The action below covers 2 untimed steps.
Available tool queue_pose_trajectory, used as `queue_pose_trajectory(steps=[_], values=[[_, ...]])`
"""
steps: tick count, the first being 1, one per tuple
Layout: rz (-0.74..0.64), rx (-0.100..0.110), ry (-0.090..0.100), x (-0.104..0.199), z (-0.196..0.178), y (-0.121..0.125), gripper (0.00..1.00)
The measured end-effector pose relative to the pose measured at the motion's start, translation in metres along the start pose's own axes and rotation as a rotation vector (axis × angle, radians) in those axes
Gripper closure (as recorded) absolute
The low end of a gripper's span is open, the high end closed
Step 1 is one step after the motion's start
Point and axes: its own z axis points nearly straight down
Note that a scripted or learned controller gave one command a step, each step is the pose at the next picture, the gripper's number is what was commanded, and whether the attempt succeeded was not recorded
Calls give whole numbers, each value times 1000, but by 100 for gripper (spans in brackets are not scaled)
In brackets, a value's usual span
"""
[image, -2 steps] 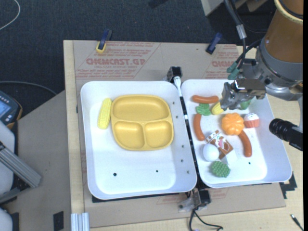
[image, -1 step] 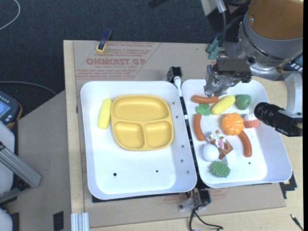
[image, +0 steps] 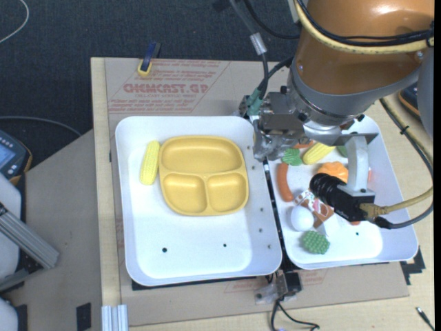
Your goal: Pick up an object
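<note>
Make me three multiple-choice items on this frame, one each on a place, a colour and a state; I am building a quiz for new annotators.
1. Where does the corn cob lie?
A. In the left bin, left of the yellow tray
B. In the right bin
C. On the cardboard behind the bins

2. What colour is the sectioned tray?
A. Blue
B. Yellow
C. Red

3. How does the white egg stand?
A. Lifted above the bins
B. Inside the sectioned tray
C. Resting in the right bin

Answers: 1 A, the cob sits beside the tray's left edge. 2 B, the tray is plainly yellow. 3 C, the egg lies among the toys on the bin floor.
</note>
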Motion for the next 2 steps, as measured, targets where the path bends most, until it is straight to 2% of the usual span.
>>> queue_pose_trajectory(steps=[1, 2], values=[[7, -3, 0, -25, 19, 0, 100], [5, -8, 1, -24, 8, 1, 100]])
